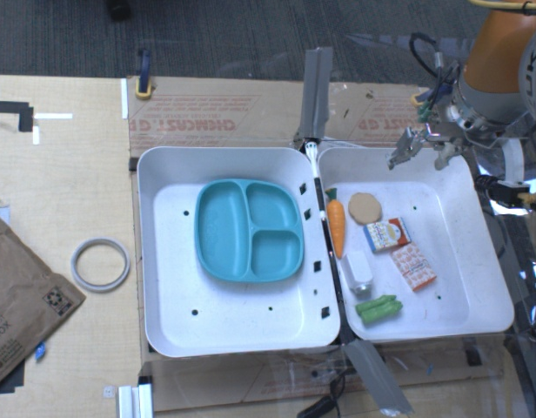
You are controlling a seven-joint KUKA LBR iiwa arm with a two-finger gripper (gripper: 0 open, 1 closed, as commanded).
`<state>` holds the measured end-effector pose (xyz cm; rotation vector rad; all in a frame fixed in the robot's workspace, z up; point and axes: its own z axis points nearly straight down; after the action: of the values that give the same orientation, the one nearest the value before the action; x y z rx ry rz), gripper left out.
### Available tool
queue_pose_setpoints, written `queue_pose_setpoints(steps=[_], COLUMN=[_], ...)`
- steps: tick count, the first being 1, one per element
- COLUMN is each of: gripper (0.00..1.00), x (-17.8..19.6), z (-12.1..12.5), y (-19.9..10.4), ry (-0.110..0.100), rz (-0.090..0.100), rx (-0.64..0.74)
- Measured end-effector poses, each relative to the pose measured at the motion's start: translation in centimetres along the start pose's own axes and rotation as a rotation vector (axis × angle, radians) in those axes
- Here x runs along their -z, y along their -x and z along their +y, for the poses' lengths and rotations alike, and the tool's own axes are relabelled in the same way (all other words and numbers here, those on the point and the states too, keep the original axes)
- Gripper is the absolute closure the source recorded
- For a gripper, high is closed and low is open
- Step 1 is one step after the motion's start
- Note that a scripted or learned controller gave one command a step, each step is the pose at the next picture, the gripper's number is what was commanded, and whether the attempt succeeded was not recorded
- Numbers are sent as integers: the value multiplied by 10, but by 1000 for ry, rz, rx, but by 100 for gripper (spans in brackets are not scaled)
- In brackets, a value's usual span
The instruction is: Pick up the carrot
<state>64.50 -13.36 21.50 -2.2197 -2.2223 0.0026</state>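
Jaws [422,149] apparently open, high above carrot [337,225].

Two bins sit side by side on the bench [59,190]. The left bin [164,320] holds a divided plate [249,231] near its middle. In the right bin [477,294], the carrot [337,225] lies along the left wall, with a round biscuit [365,207] just right of its top end. Below the biscuit sit two small packets [387,234] [414,266], one after the other toward the right. A small bottle [358,270] lies below the carrot, and a pea pod [378,308] lies nearest the front. The gripper [422,146] hangs over the bin's back edge. A tape ring [100,262] lies on the bench left of the bins, with a box [20,303] at the bench's left edge.
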Motion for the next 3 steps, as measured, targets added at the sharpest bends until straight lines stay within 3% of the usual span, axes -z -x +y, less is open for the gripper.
queue_pose_setpoints(steps=[1, 2, 3], gripper=[0, 0, 0], x=[-25, 10, -24], z=[-102, -167, -85], y=[-45, -107, -121], ry=[-2, -1, 1], rz=[1, 1, -1], rx=[25, 242, 445])
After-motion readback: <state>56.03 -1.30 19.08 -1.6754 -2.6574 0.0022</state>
